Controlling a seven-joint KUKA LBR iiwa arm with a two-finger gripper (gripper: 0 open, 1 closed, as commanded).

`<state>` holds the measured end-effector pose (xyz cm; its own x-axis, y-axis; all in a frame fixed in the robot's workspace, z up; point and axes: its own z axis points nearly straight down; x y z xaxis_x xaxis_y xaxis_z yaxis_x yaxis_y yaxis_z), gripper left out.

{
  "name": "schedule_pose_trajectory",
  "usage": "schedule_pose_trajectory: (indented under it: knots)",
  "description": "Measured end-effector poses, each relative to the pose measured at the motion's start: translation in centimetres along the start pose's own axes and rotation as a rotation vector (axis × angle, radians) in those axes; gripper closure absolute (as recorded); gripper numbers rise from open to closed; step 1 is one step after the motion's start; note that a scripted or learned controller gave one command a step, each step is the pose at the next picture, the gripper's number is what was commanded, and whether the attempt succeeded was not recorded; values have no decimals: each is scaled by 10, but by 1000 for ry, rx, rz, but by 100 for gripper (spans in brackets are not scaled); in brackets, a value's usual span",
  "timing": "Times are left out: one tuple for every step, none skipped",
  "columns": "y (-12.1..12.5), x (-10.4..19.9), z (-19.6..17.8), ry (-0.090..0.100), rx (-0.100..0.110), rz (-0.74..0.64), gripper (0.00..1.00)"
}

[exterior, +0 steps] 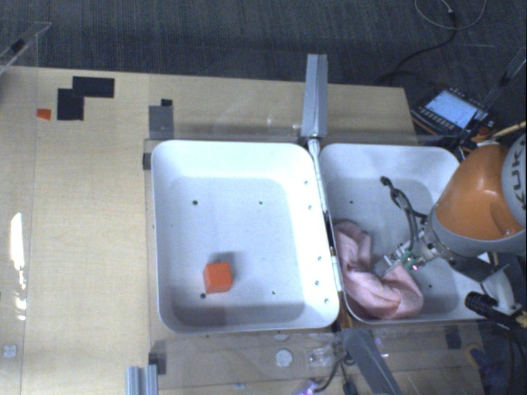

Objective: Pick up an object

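From my overhead camera, the arm (486,196) comes in from the right and its big orange band blocks much of the right bin's (362,163) far side. The arm itself is cut off at the frame edge, so I see only the wrist end. The claw (403,259) sits low over the right bin, right at the pink cloth (370,282). I can make out a small greenish part and dark cable loops near it, but the tips are too small and cluttered for me to read; I cannot tell how wide the claw stands or whether it has any cloth in it.

The cloth is a soft, crumpled pink heap lying in the near left part of the right bin, against the wall shared with the left bin (173,220). Its right end is partly under the claw.

In the left bin I see a small orange block (218,277) resting on the floor toward the near left corner, well apart from the arm. Both bins sit side by side on the pale counter (82,262).
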<state>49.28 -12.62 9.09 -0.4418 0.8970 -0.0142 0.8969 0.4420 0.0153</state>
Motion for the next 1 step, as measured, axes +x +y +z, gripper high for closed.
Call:
schedule_pose_trajectory:
  knots:
    - [5, -2, -13, -9, -12, 1, 100]
